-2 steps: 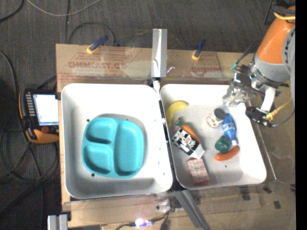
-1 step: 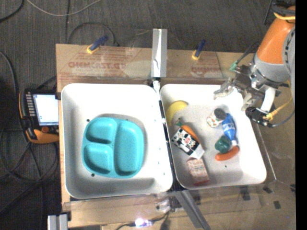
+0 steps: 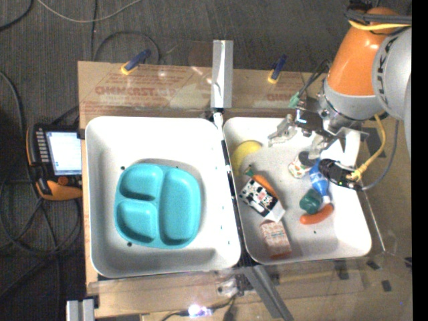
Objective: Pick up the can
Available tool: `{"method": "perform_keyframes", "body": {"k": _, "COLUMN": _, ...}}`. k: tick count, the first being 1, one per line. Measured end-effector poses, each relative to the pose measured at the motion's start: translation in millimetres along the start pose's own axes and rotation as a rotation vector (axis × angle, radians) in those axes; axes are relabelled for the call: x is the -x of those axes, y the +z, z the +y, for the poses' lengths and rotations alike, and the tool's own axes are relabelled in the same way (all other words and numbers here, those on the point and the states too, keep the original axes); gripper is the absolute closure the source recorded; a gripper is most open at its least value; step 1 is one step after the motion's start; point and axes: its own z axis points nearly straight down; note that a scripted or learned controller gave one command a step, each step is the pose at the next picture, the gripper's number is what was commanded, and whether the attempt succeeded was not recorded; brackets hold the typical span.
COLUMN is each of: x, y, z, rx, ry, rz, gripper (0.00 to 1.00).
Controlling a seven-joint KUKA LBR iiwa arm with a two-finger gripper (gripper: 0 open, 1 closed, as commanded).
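The can (image 3: 275, 238) is lying on its side near the front edge of the right bin (image 3: 341, 241), just in front of a black-and-white box (image 3: 259, 199), with bare white floor opening toward the bin's front right corner. The pincer (image 3: 311, 146) is hanging over the back right part of that bin, well apart from the can and carrying nothing that can be seen; whether it is spread or pressed together cannot be told.

Two bins are sitting side by side on the worktop (image 3: 134, 89), their inner rims touching. The left bin (image 3: 93, 179) is holding one teal divided tray (image 3: 159, 204) near its middle, with open room along every wall. The right bin is crowding more:
- one yellow ball (image 3: 244, 154) at the back left corner
- one carrot (image 3: 264, 182) beside the box
- one blue bottle (image 3: 319, 179) and one red sausage (image 3: 315, 214) toward the right edge.

Two clamps (image 3: 134, 61) are gripping the worktop's back edge. Dark carpet (image 3: 67, 19) with loose cables is surrounding the worktop.
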Motion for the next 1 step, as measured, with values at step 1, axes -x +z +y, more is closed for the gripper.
{"method": "perform_keyframes", "body": {"k": 1, "x": 43.1, "y": 104.2, "z": 49.9, "rx": 0.022, "ry": 0.033, "rz": 0.002, "gripper": 0.0}}
